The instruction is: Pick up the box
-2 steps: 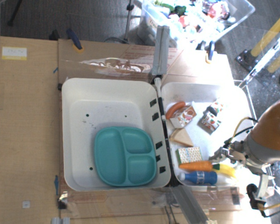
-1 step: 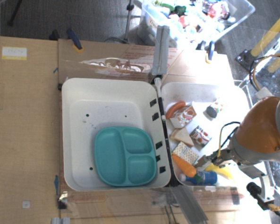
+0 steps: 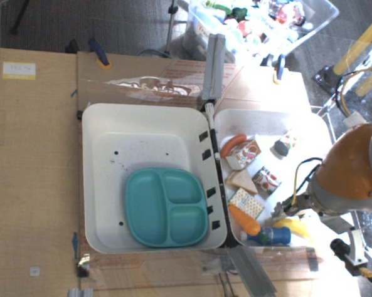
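Note:
A red and white box (image 3: 244, 153) lies in the right bin (image 3: 313, 124), near its upper left, next to a red sausage (image 3: 234, 142). A second small box (image 3: 247, 204) with a dotted pattern lies lower down, by the divider. My gripper (image 3: 283, 211) hangs low over the lower right part of this bin, right of the patterned box and just above a yellow banana (image 3: 296, 227). The grey arm with its orange band (image 3: 353, 166) comes in from the right. I see nothing held in the gripper.
The right bin also holds a bread wedge (image 3: 239, 179), a small can (image 3: 267, 180), a jar (image 3: 283, 145), an orange carrot (image 3: 244, 221) and a blue bottle (image 3: 275, 237). A teal divided plate (image 3: 167, 206) lies in the left bin (image 3: 112, 127).

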`<action>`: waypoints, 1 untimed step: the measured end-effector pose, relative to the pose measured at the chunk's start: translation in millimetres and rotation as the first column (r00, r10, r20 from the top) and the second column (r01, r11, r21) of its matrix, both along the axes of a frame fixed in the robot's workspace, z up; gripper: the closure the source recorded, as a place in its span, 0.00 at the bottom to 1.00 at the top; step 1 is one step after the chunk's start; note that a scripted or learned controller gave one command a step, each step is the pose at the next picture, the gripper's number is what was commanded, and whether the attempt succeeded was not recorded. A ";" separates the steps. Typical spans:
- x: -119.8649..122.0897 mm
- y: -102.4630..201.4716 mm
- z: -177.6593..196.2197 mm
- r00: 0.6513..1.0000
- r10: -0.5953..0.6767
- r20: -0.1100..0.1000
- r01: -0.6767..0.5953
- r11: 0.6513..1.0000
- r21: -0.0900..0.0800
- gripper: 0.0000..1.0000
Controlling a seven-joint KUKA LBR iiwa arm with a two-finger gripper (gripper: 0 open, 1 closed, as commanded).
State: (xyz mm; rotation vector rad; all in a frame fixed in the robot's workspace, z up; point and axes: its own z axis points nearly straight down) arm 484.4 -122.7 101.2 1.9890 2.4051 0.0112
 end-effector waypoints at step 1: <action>68.4 60.8 111.9 1.000 -0.013 -0.018 0.013 1.000 0.008 1.00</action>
